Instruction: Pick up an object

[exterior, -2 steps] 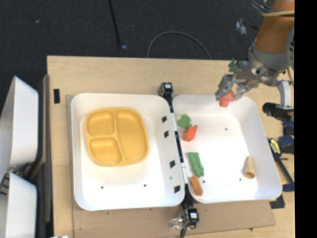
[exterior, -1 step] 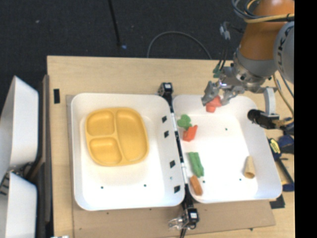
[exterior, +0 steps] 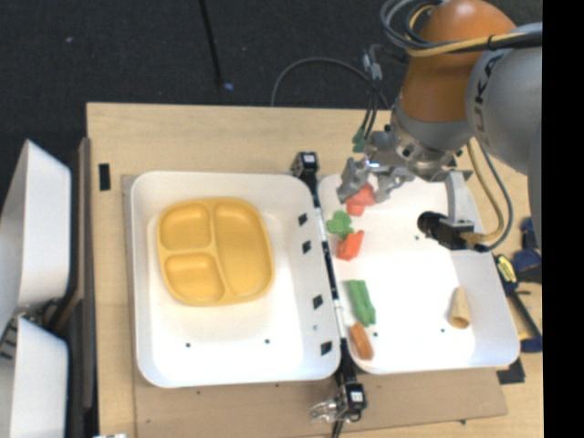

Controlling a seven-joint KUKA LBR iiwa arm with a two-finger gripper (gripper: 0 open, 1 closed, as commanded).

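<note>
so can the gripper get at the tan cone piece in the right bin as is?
Probably yes. The tan cone piece lies alone on open bin floor, apart from the other items, with nothing over it. The gripper sits at the bin's far-left corner.

- Floor (exterior: 182, 35): dark, speckled carpet, w/ black cable (exterior: 212, 39) across it.
- Bench (exterior: 109, 135): light wood top.
- White boxes (exterior: 41, 217) at left edge.
- Lighting even.

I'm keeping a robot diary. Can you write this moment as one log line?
end effector: over right bin's far-left corner | red piece: between its fingers | lifted: cannot tell | left bin: yellow tray
</note>
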